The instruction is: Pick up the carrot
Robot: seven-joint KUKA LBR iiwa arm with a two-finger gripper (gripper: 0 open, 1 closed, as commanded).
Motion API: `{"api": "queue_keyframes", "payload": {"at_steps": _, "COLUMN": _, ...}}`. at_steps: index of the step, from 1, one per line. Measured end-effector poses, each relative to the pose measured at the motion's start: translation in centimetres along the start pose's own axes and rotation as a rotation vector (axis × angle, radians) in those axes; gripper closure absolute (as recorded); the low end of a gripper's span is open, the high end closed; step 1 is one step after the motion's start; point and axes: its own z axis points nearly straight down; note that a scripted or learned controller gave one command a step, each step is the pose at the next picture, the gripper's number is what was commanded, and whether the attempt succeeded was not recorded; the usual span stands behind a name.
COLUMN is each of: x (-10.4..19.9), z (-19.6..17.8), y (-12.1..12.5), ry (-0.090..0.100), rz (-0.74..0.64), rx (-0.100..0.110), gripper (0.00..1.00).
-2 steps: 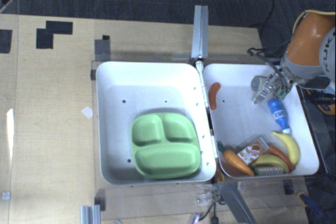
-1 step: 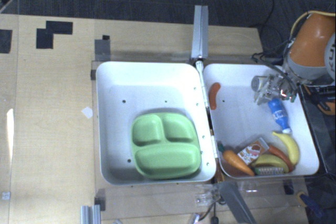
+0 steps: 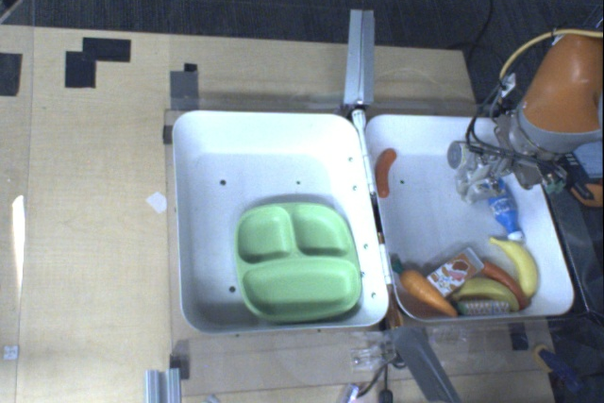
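Note:
The orange carrot [image 3: 425, 291] lies at the near left corner of the right bin [image 3: 425, 222], pointing right and touching a small snack box [image 3: 450, 275]. My gripper [image 3: 477, 180] hangs over the far right part of the same bin, well away from the carrot and just above a blue tube [image 3: 507, 213]. Nothing shows in its grasp. The orange band of the arm [image 3: 563, 90] sits behind it at the right.
A red sausage [image 3: 385, 172] lies by the right bin's left wall. A yellow banana [image 3: 520, 265], a corn cob [image 3: 487, 296] and a red item [image 3: 503, 279] crowd the near right corner. A green divided plate [image 3: 297, 260] rests in the left bin [image 3: 217, 203].

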Motion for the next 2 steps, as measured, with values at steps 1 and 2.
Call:
{"api": "queue_keyframes", "payload": {"at_steps": 1, "x": -1.5, "z": 0.0, "y": 2.3, "ry": -0.003, "rz": -0.437, "rx": -0.001, "gripper": 1.00}}
{"api": "queue_keyframes", "payload": {"at_steps": 2, "x": -2.5, "z": 0.0, "y": 0.2, "ry": -0.003, "rz": -0.819, "rx": 0.001, "gripper": 1.00}}
